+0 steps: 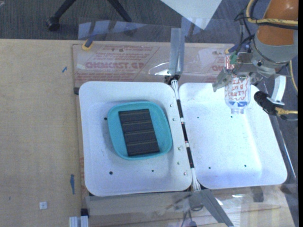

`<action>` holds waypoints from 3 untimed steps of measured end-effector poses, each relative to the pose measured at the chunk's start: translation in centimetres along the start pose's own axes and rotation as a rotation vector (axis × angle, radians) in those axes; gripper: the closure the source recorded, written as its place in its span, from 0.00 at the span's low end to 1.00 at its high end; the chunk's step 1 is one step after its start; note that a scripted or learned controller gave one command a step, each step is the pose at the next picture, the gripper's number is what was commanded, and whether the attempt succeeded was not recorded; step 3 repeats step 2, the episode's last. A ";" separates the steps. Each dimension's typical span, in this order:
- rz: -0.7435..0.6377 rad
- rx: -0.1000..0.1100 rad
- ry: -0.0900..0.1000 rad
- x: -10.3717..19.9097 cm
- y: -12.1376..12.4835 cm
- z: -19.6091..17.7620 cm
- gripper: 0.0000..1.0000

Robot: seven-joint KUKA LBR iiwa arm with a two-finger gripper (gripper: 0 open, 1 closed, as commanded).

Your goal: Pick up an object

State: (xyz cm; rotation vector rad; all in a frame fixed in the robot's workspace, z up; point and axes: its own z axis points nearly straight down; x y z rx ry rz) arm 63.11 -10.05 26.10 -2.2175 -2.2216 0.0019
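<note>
Orange-banded and nearest the lens, the arm (279, 13) hangs over the right bin's (236, 174) far right corner, its gripper (236, 82) fingers clamped on a clear plastic bottle with a red-printed label (237, 94), lifted above the floor, while a teal tray (138, 129) carrying a dark ribbed block (138, 132) sits in the left bin (94, 174).

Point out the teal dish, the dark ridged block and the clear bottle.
teal dish (112, 126), camera view, left rim.
dark ridged block (138, 132), camera view, top face.
clear bottle (237, 94), camera view, red-printed label.
</note>
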 end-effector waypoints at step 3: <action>-0.121 0.000 -0.002 -5.2 2.3 16.5 0.00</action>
